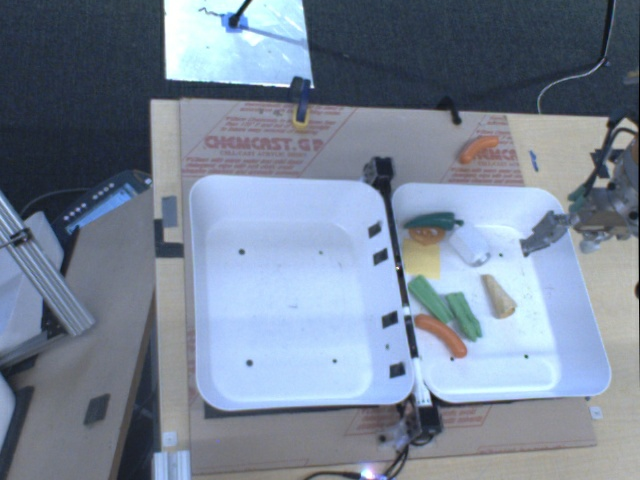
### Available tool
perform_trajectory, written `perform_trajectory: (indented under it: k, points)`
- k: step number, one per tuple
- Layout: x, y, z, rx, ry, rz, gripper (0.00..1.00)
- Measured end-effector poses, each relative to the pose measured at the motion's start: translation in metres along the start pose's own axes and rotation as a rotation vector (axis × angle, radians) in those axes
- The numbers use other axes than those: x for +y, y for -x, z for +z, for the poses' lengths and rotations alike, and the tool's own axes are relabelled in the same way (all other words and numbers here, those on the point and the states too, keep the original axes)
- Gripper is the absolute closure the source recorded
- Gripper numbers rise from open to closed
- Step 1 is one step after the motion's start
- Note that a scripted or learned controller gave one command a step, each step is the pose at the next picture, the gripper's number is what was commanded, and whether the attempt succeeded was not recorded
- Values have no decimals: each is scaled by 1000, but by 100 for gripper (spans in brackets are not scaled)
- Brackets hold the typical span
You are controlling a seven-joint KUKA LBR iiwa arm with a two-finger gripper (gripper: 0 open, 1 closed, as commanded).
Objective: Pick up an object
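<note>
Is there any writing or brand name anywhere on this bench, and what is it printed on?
"CHEMCAST GP": red print on the brown board lying under the two white bins, readable above the left bin.
More red print on the same board near its top right corner and along its lower edge: too blurred to read.

Bench (170, 268), pale wood, with printed cardboard sheet (260, 138) laid flat on it.
Two white bins (290, 193) sit side by side on the sheet; an orange sausage-shaped item (479, 149) lies near the far right corner.
</note>
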State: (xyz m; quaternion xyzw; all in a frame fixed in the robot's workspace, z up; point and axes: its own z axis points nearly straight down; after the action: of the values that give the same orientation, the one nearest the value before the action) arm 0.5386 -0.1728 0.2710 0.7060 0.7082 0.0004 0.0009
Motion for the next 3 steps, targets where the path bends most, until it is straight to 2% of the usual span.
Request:
perform_trajectory:
  k: [1, 2, 3]
  points:
    - [1, 0, -11, -1, 3, -4, 100]
    - [-2, 1, -224, -6, 20, -2, 100]
    - [73, -12, -219, -1, 4, -5, 100]
